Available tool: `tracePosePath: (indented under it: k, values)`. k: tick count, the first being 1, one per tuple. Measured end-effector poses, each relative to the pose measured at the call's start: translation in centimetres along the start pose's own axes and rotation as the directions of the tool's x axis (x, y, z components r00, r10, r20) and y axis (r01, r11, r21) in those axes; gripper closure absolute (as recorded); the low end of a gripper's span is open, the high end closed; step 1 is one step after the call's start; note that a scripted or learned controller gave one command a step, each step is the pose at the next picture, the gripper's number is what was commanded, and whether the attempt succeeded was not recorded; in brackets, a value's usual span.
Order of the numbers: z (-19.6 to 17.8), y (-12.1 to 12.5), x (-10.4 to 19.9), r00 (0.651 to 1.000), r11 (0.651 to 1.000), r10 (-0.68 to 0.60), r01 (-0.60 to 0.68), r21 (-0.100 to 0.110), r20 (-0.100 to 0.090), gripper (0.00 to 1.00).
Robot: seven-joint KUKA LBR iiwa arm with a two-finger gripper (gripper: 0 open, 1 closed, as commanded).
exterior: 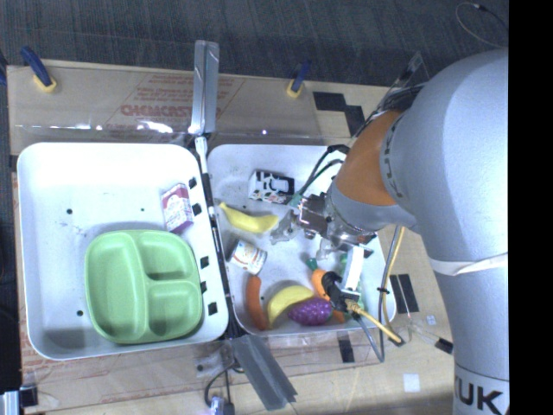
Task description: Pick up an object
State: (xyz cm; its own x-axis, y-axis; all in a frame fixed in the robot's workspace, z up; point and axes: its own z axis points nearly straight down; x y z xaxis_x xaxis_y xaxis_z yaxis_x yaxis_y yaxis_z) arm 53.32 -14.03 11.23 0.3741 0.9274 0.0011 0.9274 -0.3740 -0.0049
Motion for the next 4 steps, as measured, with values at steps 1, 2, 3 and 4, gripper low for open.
tracePosePath:
  k: [1, 2, 3, 4]
  values:
    - [-1.4, 4.0, 0.2, 0.997, 0.997, -0.082, 0.082, -0.002, 0.001, 0.0]
    - [-3.6, 0.8, -1.4, 0.957, 0.957, -0.29, 0.29, 0.001, 0.0, 0.0]
    - [1.9, -3.1, -6.1, 0.972, 0.972, -0.235, 0.235, -0.01, -0.009, 0.0]
    - [1.9, -3.1, -6.1, 0.972, 0.972, -0.235, 0.235, -0.01, -0.008, 0.0]
